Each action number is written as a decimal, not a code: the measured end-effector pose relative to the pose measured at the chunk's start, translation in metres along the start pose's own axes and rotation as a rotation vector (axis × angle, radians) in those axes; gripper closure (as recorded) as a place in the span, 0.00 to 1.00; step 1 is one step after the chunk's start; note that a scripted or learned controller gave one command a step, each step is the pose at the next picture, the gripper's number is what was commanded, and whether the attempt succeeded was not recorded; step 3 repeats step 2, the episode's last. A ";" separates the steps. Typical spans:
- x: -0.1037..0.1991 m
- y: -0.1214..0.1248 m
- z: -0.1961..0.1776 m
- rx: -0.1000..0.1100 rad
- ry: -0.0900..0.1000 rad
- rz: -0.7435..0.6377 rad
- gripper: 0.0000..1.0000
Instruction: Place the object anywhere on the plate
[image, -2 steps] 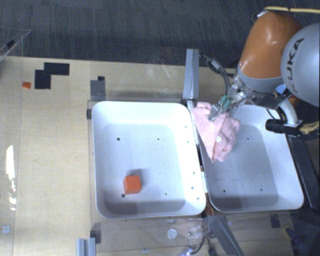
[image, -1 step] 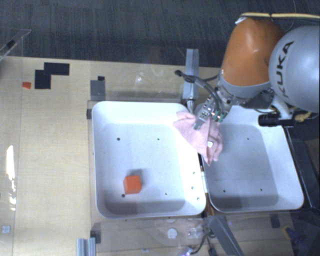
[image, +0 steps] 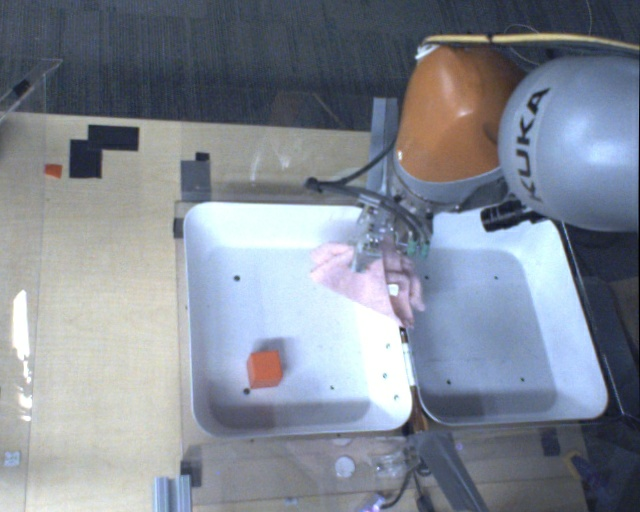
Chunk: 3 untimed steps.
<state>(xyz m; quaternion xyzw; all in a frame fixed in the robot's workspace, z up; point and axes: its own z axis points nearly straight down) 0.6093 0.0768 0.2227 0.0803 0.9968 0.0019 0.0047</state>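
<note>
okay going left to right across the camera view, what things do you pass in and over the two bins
Orange block in the left bin → pink cloth with the hand over it → right bin.

Two shallow white bins sit side by side on the pale wooden counter (image: 90, 330), the left bin (image: 215, 300) and the right bin (image: 520, 330) touching along their shared edge. Black L-shaped tape (image: 98, 148) and a small orange marker (image: 53, 171) lie near the counter's far left corner.
</note>
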 end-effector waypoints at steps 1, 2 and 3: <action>0.013 0.051 -0.003 -0.002 -0.002 -0.161 1.00; 0.013 0.050 -0.003 -0.002 -0.002 -0.161 0.00; 0.013 0.050 -0.003 -0.002 -0.002 -0.161 0.00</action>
